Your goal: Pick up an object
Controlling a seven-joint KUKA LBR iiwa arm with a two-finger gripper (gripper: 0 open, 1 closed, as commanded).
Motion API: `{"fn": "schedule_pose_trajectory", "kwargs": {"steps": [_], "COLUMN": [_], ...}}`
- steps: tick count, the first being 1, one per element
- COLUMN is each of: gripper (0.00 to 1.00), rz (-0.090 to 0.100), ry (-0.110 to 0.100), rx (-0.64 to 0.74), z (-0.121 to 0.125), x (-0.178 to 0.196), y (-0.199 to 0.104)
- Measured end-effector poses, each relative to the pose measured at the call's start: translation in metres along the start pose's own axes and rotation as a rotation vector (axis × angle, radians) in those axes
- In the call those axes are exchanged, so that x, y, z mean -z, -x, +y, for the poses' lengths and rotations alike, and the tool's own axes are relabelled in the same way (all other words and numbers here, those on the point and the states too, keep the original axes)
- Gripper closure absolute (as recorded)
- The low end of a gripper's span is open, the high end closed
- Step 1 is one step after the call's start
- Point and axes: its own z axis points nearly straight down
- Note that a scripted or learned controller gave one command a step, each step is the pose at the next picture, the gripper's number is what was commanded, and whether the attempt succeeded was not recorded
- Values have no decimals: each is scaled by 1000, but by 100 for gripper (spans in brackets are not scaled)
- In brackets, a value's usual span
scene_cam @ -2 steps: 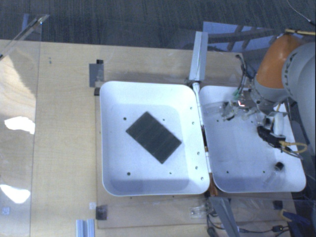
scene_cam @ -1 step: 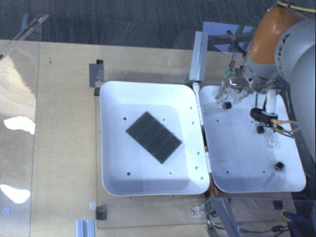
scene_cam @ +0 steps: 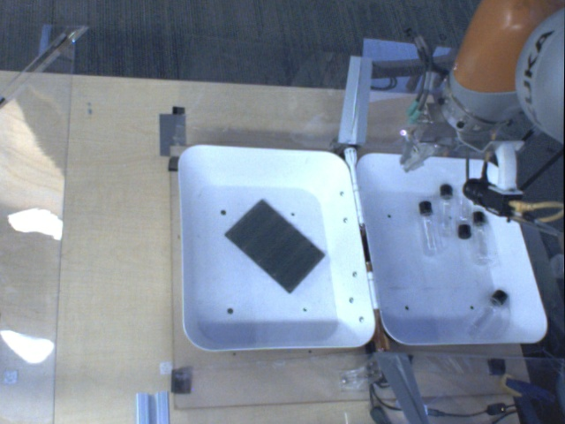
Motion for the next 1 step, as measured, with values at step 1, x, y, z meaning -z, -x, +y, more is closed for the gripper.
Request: {"fn": "schedule_pose_trajectory", "kwargs": {"steps": [1], "gripper": [100], "rz": [1], "ry": [-2], "rx": [356], "z": [0], "x": [-48], "y": [56]}}
